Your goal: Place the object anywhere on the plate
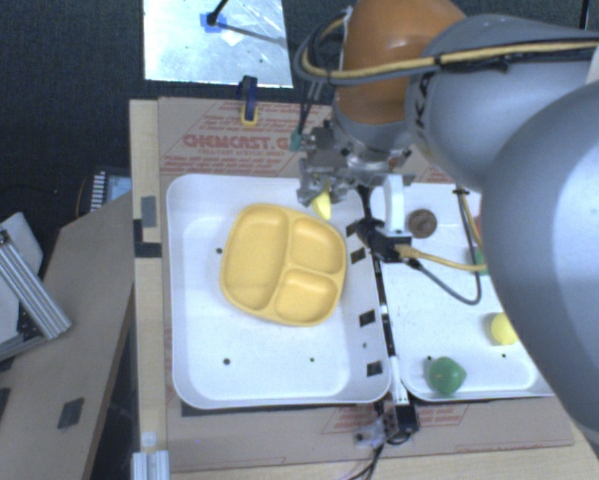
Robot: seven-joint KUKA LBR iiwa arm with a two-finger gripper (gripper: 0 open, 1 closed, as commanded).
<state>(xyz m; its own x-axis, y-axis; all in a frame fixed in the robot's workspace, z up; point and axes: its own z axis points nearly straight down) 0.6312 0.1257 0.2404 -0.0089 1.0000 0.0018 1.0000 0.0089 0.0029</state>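
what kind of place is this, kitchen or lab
Probably a robot lab bench, not a kitchen: a grey arm reaches over two white bins, a yellow plate lies in one, and cardboard lines the bench.

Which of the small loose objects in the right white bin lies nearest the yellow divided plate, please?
The brown round object, near that bin's far end. The green round object and the yellow round object lie toward the bin's near end, farther from the yellow divided plate.

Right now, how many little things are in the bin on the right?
3: a brown ball at the back, a yellow one by the arm, a green one in front. The arm may hide more.
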